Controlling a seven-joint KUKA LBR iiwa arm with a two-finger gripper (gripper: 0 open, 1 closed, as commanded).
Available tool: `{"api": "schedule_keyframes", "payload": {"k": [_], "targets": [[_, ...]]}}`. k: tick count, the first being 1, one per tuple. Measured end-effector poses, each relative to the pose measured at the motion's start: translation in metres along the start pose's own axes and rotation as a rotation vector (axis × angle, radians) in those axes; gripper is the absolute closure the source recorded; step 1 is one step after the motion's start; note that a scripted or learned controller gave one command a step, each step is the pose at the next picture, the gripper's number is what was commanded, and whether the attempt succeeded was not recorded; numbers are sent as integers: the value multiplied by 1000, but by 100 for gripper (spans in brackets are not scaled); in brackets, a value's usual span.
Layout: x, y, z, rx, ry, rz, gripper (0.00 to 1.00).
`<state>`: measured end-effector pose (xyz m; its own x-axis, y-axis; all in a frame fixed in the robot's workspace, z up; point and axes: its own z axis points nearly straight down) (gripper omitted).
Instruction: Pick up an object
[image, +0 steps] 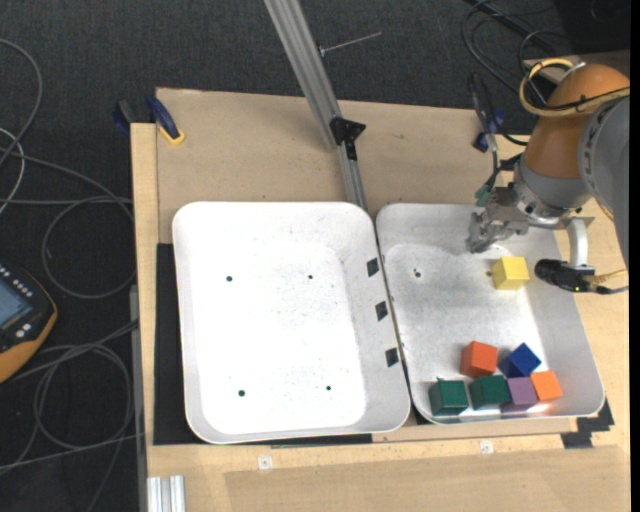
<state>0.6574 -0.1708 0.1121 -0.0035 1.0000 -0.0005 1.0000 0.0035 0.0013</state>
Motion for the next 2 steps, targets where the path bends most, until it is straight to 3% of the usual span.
{"api": "schedule_keyframes", "payload": {"k": [1,2], "targets": [[-1,-8,-58,-6,-1,4,100],[-1,-6,-92,-4,-1,2,100]]}}
